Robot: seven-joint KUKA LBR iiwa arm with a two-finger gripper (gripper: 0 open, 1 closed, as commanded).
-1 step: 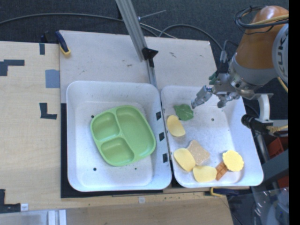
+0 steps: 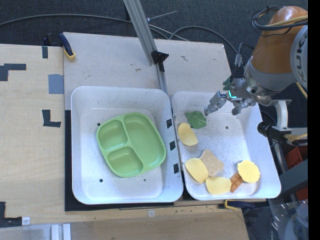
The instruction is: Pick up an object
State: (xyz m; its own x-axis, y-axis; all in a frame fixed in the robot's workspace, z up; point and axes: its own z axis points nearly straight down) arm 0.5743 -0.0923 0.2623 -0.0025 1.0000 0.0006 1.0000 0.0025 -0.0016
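You see gripper (image 2: 223, 105) over right bin (image 2: 252, 134), fingers spread, nothing between them. Green leaf piece (image 2: 196, 119) lies just left-below one fingertip, apart from it. Yellow slice (image 2: 187, 134) just below leaf. Tan sponge block (image 2: 211, 162) further below, yellow pieces touching it. Green divided plate (image 2: 131, 144) well left of leaf, in left bin (image 2: 80, 134).

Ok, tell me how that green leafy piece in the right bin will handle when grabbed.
The green leaf piece looks thin and crinkled, so probably light and floppy. It lies flat on the right bin floor, so fingers may slide over it. The gripper hangs just beside it.
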